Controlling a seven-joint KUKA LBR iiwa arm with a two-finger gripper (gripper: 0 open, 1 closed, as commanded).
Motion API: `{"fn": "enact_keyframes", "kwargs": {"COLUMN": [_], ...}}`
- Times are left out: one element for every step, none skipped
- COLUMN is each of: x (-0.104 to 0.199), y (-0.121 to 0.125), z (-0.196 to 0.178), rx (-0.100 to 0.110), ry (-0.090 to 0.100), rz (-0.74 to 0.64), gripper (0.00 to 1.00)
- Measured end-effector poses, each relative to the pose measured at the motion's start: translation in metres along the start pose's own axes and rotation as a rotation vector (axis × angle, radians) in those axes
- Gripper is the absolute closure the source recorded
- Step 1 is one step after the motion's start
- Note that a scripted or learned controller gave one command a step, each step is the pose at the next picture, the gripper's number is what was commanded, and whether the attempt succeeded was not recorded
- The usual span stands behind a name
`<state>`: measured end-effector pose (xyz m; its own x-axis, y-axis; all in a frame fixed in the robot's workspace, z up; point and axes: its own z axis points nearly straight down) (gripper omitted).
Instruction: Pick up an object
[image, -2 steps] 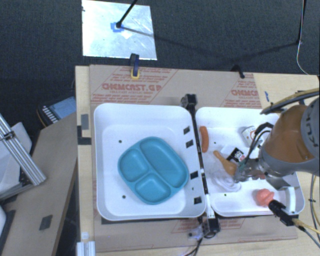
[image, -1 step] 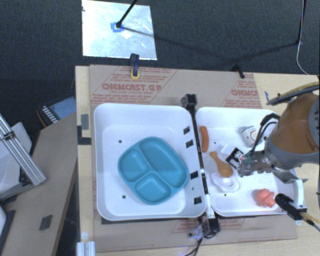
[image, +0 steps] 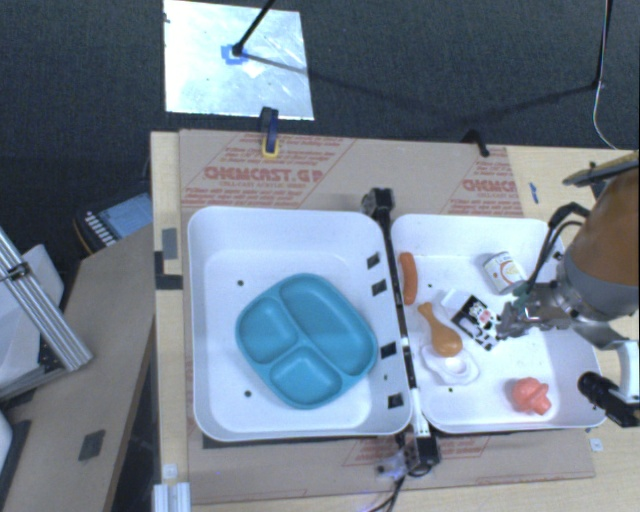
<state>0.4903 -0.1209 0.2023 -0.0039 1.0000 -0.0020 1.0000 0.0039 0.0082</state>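
Bench (image: 440, 170): brown board printed in red, on dark floor, bearing two white bins side by side.
Left bin (image: 220, 250): left of the black divider (image: 392, 300); holds a blue tray (image: 305, 340).
Tray: three compartments, lying flat near the bin's middle, a little toward the divider.
Right bin (image: 440, 235): right of the divider; holds the small objects.
Sausage (image: 408, 277): orange-red, upright along the divider, just right of it.
Drumstick (image: 440, 332): tan, right of the divider, below the sausage, touching a white piece (image: 452, 367) beneath it.
Card (image: 475, 320): black and white, tilted, just right of the drumstick.
Can (image: 502, 270): white, on its side, well right of the divider, above the card.
Pink toy (image: 530, 395): far right of the divider, near the bin's lower edge.
Arm (image: 600, 250): grey and orange, over the right bin's far side from the divider.
Gripper (image: 512, 318): low beside the card's right edge; finger state cannot be told, nothing seen held.
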Motion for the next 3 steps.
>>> {"fn": "enact_keyframes", "kwargs": {"x": [0.000,0.056,0.096], "y": [0.001,0.025,0.054], "z": [-0.064,-0.053,-0.041], "rx": [-0.002,0.005,0.005], "ry": [0.000,0.003,0.003], "rz": [-0.001,-0.006,-0.005], "gripper": [1.00,1.00,1.00]}}
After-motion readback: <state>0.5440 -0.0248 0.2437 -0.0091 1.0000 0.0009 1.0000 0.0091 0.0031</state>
